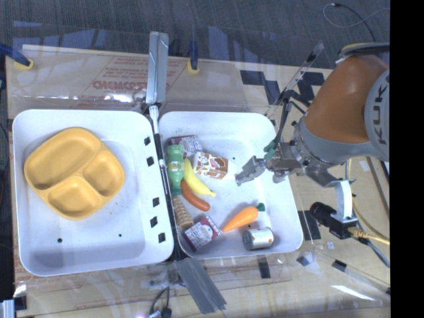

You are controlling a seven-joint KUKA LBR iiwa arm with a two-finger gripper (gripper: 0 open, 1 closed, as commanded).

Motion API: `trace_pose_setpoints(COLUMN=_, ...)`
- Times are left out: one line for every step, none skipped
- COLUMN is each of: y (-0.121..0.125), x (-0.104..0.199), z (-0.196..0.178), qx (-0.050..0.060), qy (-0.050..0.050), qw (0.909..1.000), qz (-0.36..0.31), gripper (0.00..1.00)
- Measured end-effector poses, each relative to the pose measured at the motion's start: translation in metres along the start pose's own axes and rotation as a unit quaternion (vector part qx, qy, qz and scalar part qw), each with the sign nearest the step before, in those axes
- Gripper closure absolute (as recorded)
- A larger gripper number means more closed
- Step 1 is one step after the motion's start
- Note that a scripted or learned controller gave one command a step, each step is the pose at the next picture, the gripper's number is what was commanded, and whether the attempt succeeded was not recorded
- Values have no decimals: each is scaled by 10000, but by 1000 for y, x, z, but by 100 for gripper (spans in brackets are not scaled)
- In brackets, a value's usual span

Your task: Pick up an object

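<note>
A: Cam setup?
B: One fixed cam above the tabletop (pixel 218 78), looking down at a slant, far edge toward 12 o'clock.
A: Coverage?
B: Both white bins in full: left bin (pixel 40 244) at 9 o'clock, right bin (pixel 225 126) near centre. Arm (pixel 338 111) enters from 3 o'clock.
A: Distance?
B: Mid-range; the bins span most of the width, dark floor (pixel 132 5) along 12 o'clock.
A: Overlap?
B: Single view, nothing to compare.

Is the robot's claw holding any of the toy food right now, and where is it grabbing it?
No, nothing is held. The gripper hangs over bare floor of the right bin, between the small carton and the carrot, touching neither.
</note>
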State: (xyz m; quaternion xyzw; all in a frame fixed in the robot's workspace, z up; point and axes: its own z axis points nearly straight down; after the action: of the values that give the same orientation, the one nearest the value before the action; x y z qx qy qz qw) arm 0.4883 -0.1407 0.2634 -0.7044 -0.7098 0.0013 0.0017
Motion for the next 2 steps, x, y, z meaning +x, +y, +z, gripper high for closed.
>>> trace_pose_setpoints(y=-12, x=-31, z=173, qx=-8, qy=3, qw=9992, qz=396, gripper=0)
trace_pose_setpoints(y=152, x=8, z=171, qx=19, qy=12, qw=9993, qz=-362, gripper=0)
